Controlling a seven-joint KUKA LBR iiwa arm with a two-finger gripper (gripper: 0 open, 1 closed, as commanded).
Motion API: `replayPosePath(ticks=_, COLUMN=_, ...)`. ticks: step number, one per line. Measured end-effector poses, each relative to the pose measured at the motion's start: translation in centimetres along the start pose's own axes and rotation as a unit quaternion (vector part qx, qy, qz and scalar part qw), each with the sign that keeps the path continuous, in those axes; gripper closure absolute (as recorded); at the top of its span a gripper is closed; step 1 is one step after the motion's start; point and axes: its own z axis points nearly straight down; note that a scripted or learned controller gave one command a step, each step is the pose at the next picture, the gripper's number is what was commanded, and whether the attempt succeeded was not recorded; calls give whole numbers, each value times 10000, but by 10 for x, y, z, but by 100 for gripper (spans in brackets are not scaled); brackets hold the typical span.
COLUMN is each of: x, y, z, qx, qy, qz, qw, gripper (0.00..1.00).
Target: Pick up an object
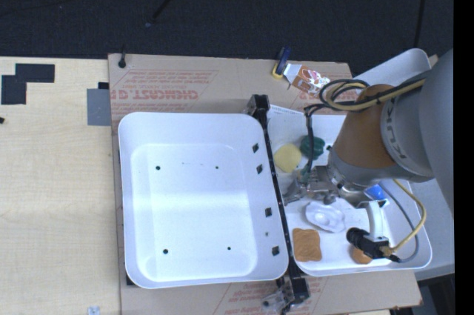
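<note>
- Now my gripper (300,186) hangs low in the right bin (415,258), and I cannot tell how it is set.
- At 11 o'clock, just beside it, lies a yellow ball (287,156).
- At 6 o'clock, a bit away, lies a brown sponge (306,244).

Arm (385,136) over right bin (415,250), yellow ball (288,156)

red upside-down print on cardboard sheet (159,87), perhaps "CHEMCAST"

You see a bulky grey arm (422,121) — an orange band (363,136) rings its wrist. Black and yellow cables (344,93) loop over it.
</note>
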Motion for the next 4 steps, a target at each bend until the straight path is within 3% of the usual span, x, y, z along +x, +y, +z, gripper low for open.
replayPosePath(ticks=1, x=15, y=73, z=-110, qx=-96, qy=-12, qz=-20, qw=10000, gripper=0)
replayPosePath(ticks=2, x=-21, y=51, z=-27, qx=25, qy=-6, qz=13, qw=10000, gripper=0)
replayPosePath(ticks=3, x=-7, y=48, z=-7, qx=-82, qy=-51, qz=0, qw=10000, gripper=0)
replayPosePath(ticks=4, x=-8, y=50, z=-21, qx=-107, qy=-48, qz=7, qw=9999, gripper=100)
